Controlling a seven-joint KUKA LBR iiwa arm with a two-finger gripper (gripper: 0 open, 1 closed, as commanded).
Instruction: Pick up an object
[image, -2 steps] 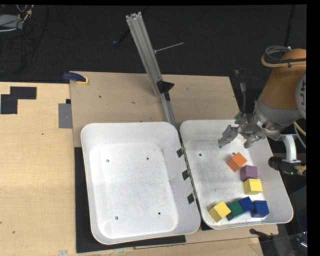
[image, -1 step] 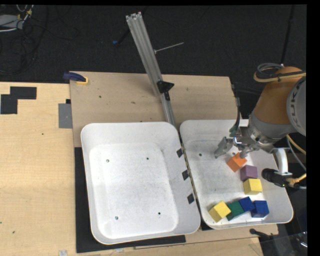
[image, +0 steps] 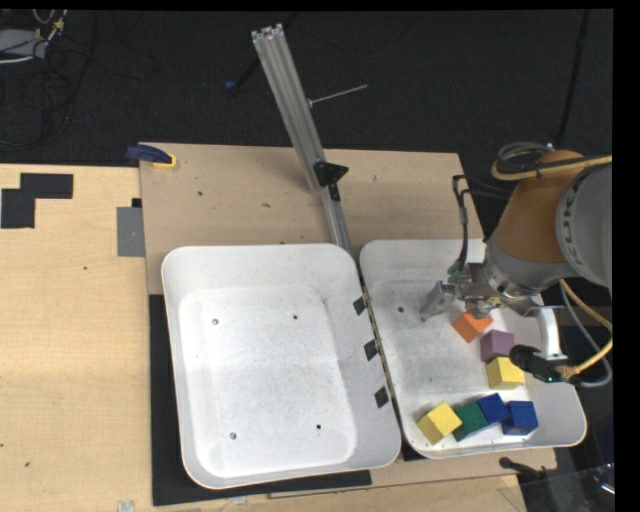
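Note:
My gripper (image: 468, 300) hangs low over the right bin (image: 420, 350), in its upper right part, under the grey arm with the orange band. An orange block (image: 471, 324) lies directly below the gripper tip, touching or nearly touching it. Just below the orange one lies a purple block (image: 497, 345), then a yellow block (image: 505, 373). Along the bin's front edge sit another yellow block (image: 438, 422), a green block (image: 470, 417) and two blue blocks (image: 508, 412). The wrist hides the fingertips.
The left bin (image: 265, 360) stands beside the right one, joined by black clips along the shared rim. A slanted aluminium rail (image: 300, 130) rises behind the bins. Cables hang at the arm's right side.

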